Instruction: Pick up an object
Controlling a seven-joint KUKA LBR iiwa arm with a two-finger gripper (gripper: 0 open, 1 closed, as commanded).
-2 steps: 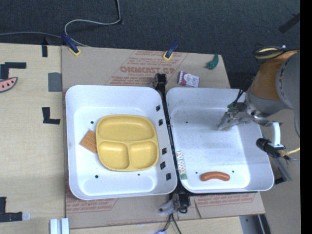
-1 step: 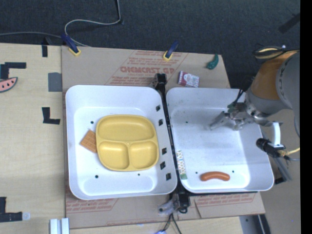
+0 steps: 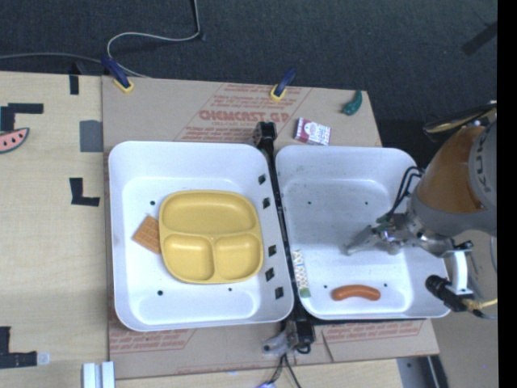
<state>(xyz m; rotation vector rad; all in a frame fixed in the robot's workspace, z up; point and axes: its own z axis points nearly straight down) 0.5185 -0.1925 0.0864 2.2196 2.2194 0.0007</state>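
Nearest, a toy sausage [image 3: 356, 293] lies on the floor of the right bin [image 3: 323, 168], by its near wall. Above it the hand [image 3: 355, 246] hangs low over the bin's middle; whether it is open or closed I cannot tell. Its grey arm [image 3: 452, 188] is cut off at the right. A yellow divided tray [image 3: 212, 234] in the left bin [image 3: 137, 168] partly hides a brown cracker [image 3: 147, 234].

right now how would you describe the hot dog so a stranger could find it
Look at the right-hand white bin, the one the arm reaches into. Near its front edge lies a small orange-red sausage, slightly curved. It is the only loose item there; the yellow divided plate sits in the other bin.
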